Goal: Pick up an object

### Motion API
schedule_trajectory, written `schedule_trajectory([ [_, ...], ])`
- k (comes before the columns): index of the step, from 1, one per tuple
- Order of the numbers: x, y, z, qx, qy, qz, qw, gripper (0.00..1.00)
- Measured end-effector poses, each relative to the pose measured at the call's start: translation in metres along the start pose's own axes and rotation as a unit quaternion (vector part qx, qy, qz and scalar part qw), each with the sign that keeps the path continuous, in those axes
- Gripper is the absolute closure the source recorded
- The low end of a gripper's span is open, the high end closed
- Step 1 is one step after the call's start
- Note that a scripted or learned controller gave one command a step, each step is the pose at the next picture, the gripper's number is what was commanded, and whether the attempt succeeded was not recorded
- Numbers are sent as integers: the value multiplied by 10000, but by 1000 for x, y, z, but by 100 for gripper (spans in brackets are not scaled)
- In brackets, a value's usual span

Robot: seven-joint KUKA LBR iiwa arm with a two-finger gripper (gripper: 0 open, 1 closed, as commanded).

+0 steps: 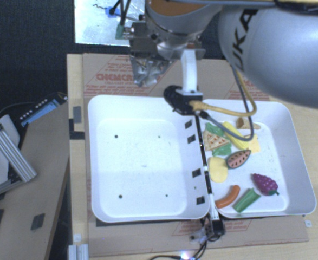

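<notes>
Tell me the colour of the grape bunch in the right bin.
Purple, with a small green stem. The grape bunch shows best in the camera view, near the right bin's front right.

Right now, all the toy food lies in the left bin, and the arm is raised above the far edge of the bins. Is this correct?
Not quite. The camera view shows the toy food in the right bin, not the left bin. The rest holds: the arm is raised above the far edge of the bins.

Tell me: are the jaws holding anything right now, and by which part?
Nothing shows in the gripper; it hangs above the bins' far edge, and the toy food lies in the right bin.
</notes>
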State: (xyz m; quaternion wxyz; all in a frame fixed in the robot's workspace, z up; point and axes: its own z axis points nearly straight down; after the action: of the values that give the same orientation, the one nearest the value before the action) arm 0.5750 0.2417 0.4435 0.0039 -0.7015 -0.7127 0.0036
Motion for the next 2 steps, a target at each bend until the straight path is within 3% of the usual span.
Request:
schedule_trajectory([
  [1,-10,97,-24,-104,9,77,9999,100],
  [2,-12,92,-80,-91,8,58,9999,100],
])
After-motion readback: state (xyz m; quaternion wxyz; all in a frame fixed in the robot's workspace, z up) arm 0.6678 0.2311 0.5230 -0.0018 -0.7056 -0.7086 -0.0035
